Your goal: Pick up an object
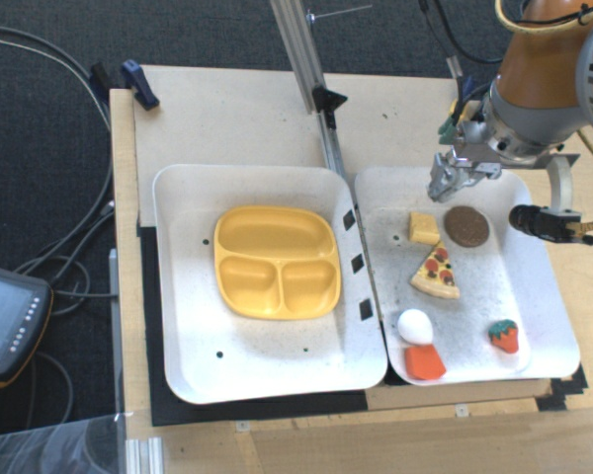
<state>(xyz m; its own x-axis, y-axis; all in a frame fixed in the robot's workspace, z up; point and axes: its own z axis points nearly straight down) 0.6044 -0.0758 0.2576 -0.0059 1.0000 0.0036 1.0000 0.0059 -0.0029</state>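
Seen from above the counter (237, 117), the tool (447, 188) hangs over the far end of the right bin (544, 304), its fingers slightly parted and gripping nothing. Just beyond its tips lie a brown cookie (466, 226) and a cheese cube (424, 228), with a pizza slice (436, 274) nearer. A yellow divided plate (276, 262) sits in the left bin (183, 265).

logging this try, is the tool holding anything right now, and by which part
Nothing is held. The tool hangs above the right bin, with nothing between its fingers; the brown cookie and yellow cheese block lie apart below it.
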